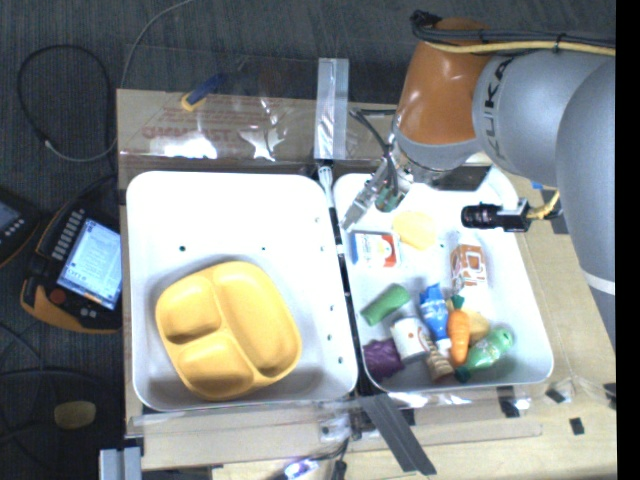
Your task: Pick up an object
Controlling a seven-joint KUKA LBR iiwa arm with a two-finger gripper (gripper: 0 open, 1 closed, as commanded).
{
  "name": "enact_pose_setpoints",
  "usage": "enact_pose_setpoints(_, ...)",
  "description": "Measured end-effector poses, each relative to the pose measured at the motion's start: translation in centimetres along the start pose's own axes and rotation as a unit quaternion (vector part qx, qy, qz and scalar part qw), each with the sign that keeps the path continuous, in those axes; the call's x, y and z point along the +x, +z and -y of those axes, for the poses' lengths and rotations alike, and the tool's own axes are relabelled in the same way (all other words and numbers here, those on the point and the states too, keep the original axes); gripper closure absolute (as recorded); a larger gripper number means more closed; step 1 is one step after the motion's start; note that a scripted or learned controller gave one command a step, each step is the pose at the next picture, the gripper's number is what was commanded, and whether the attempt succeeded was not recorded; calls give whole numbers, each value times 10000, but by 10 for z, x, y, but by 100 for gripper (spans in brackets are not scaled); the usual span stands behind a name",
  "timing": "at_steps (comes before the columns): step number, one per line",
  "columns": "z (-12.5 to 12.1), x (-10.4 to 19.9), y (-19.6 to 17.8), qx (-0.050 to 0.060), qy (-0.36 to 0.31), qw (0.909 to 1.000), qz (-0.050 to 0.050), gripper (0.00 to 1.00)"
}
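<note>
Right bin (535,353): front half crowded with toys, far strip open. Left bin (150,193): yellow tray (226,327) fills front, rear floor open.

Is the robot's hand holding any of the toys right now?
No. The hand hangs over the top left corner of the right white bin, with nothing between its fingers. The toys lie lower in the bin.

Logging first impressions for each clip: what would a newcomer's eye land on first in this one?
Probably the big yellow sectioned tray lying alone in the left bin. Next, the grey arm with its orange band reaching in from the right, its tool poised over the right bin's upper left corner. Then the small cluster of toy foods in that bin's lower part, such as the orange carrot.
</note>
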State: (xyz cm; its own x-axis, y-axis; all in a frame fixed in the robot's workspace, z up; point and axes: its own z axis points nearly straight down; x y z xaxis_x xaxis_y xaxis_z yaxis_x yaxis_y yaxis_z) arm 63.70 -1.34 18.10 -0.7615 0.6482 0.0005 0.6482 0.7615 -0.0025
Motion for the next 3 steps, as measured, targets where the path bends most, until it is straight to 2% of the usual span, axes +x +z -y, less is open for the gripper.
enact_pose_setpoints(1,-35,15,-41,-10,250,9997,-6,100)
enact_pose_setpoints(2,-47,11,-26,20,3183,9480,-1,100)
enact_pose_setpoints(3,-54,17,-43,12,1780,9840,8,100)
